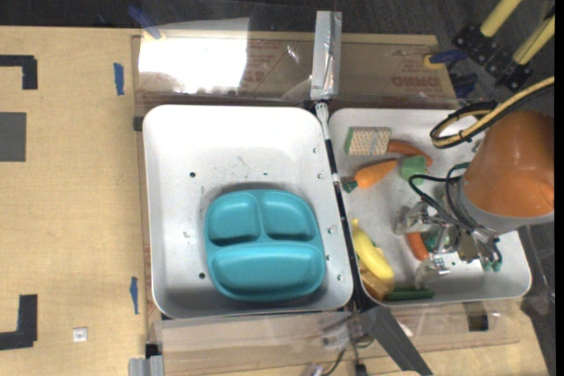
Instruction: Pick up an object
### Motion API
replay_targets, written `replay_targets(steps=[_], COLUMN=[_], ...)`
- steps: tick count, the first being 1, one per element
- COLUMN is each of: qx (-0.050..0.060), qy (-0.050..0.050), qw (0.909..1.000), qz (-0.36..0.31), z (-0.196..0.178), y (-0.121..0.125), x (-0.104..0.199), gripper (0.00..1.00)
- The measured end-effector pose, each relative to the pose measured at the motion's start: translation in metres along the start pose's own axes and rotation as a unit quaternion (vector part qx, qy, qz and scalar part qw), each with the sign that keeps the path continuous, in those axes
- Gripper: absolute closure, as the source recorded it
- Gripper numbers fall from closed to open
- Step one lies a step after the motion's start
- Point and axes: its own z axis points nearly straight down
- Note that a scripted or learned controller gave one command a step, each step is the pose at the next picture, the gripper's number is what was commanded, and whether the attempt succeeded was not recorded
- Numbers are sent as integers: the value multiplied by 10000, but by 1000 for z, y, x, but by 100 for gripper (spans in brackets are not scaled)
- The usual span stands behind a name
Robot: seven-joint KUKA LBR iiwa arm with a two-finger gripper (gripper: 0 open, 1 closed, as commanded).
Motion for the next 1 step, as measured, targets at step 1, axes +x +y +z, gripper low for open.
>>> replay_targets(steps=[1], qx=[-3], qy=[-6], qw=[9958], qz=[-911], z=[0], y=[-17], x=[-1], gripper=[0])
